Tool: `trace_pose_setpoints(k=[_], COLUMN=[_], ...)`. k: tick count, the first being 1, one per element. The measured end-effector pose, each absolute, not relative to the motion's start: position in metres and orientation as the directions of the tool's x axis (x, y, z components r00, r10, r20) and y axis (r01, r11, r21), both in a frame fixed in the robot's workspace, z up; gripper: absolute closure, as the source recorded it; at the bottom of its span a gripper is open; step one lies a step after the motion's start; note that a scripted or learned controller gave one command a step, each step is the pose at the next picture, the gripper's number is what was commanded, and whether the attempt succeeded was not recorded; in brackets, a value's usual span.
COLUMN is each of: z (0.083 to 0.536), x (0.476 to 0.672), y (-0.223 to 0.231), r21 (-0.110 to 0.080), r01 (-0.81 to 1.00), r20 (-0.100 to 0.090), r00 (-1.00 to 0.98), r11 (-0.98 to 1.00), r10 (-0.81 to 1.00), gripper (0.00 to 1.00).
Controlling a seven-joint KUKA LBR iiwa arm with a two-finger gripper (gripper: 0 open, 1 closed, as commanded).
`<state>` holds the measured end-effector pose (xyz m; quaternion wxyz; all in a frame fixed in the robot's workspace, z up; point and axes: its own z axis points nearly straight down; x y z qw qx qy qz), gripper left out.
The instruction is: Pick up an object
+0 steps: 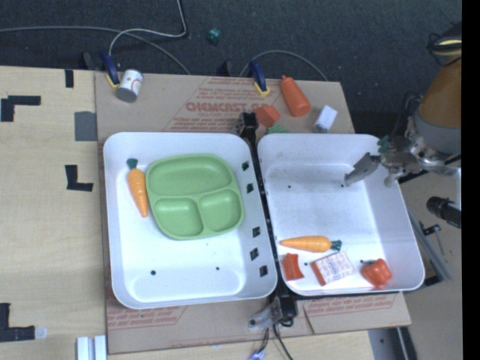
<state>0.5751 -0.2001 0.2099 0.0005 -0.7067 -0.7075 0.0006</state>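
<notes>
The right bin (300, 163) holds an orange carrot (307, 243), a small red block (291, 266), a red-and-white packet (332, 267) and a red pepper-like toy (377, 273), all along its near side. My gripper (375, 172) hangs over the bin's far right part, well above and behind those objects. It is open, with one grey finger (358, 171) angled left, and nothing sits between the fingers. The left bin (120, 238) holds a green divided plate (196, 195) and a second carrot (137, 190) beside it.
Behind the bins on the cardboard lie an orange bottle (295, 96), a white cube (325, 117), a small red piece (267, 115) and a small can (130, 84). Blue clamps (259, 81) and cables run along the back edge.
</notes>
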Motion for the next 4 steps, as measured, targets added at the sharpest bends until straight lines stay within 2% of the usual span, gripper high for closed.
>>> trace_pose_setpoints(k=[1, 2, 3, 4], z=[0.086, 0.086, 0.096, 0.123], x=[0.532, 0.498, 0.500, 0.560], y=[-0.160, -0.096, -0.099, -0.107], r21=[0.001, 0.003, 0.010, 0.000], r01=[1.000, 1.000, 1.000, 1.000], r20=[0.000, 0.000, -0.006, -0.001], r00=[-0.001, -0.002, 0.002, -0.001], r11=[0.001, 0.002, -0.002, 0.001], r10=[1.000, 1.000, 1.000, 1.000], gripper=[0.00, 0.00, 1.00, 1.00])
